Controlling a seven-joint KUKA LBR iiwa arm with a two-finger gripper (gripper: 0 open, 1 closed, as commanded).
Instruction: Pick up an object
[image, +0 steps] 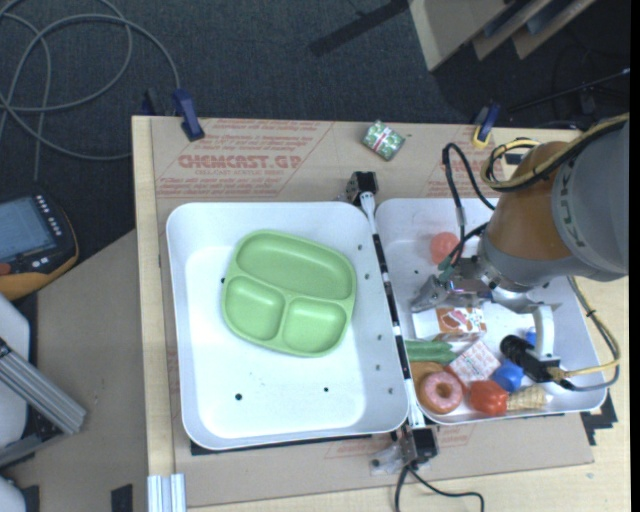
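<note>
My gripper (432, 293) reaches into the right bin (405, 228) from the right, its metal fingers low over the bin's left middle. Nothing shows between the fingers. Just below it lie a red-and-white packet (460, 322) and a green stick-shaped item (432, 351). A small pink-red ball (444, 243) sits behind the gripper. At the bin's front lie a glazed doughnut (440, 391), a red tomato-like piece (488, 398), a blue block (510, 377), a white-red wrapper (475, 360) and a waffle cone (530, 400).
The left bin (200, 400) holds a green three-compartment plate (290, 292). A small green-white packet (383, 140) lies on the cardboard behind the bins. Blue clamps (186, 113) hold the board's back edge.
</note>
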